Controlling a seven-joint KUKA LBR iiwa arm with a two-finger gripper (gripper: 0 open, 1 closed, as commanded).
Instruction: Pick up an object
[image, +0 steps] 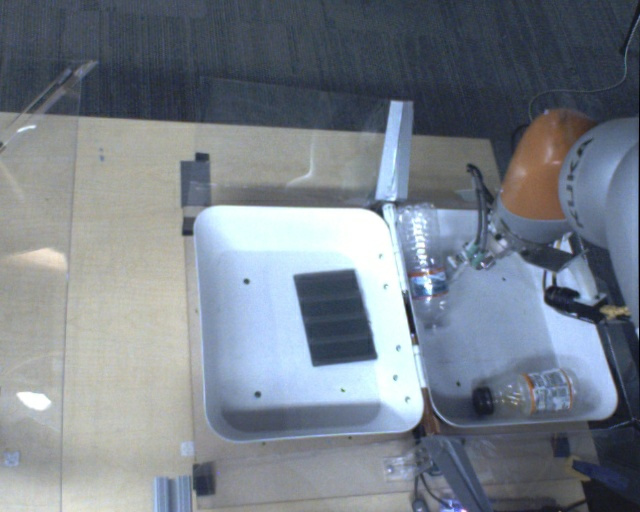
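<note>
My gripper (478, 256) over right bin (520, 330); clear bottle (421, 252) just left, long axis up-down. Finger state: cannot tell. Capped bottle (527, 392) farther, below.

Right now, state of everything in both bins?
Dark pad: flat in the left bin, near its middle.
Clear bottle: empty-looking, lying along the right bin's left wall.
Capped bottle: on its side, black cap on, near the front edge.
End effector: over the right bin, beside the clear bottle.
</note>
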